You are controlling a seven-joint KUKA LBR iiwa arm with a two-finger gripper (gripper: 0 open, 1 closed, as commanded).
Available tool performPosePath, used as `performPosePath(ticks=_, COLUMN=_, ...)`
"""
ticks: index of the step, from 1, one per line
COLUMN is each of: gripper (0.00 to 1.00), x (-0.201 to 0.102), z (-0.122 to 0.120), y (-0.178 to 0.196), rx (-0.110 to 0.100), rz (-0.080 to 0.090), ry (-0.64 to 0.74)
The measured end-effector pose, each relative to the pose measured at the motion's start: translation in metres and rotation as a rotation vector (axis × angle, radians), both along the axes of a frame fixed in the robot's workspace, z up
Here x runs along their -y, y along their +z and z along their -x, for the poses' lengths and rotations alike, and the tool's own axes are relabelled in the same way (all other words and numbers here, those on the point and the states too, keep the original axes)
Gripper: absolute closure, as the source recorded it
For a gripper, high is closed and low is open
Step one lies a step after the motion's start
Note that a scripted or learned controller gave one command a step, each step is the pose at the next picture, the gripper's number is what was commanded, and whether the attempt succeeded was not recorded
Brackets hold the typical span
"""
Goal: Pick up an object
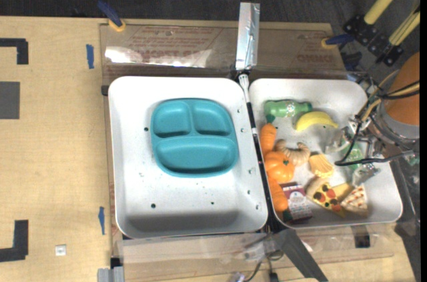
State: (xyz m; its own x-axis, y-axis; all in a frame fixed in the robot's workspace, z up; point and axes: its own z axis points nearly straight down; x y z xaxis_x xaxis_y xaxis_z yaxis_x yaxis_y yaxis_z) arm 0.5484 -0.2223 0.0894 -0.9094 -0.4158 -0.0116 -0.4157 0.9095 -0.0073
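Two white bins sit side by side on the tabletop; the right bin (383, 204) holds a yellow banana (315, 120) among toy foods. The hand (360, 157) hangs just right of it, its grip state unclear amid cables.
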Motion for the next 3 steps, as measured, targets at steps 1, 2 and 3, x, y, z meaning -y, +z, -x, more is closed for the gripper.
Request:
performPosePath(ticks=1, gripper=0.0, x=0.0, z=-0.061, y=-0.002, rx=-0.003, rz=0.0, ry=0.165)
performPosePath(ticks=2, gripper=0.0, x=-0.078, z=-0.083, y=-0.001, rx=-0.003, rz=-0.001, ry=0.291)
performPosePath(ticks=3, gripper=1.0, x=-0.078, z=-0.087, y=0.014, rx=0.014, rz=0.0, ry=0.286)
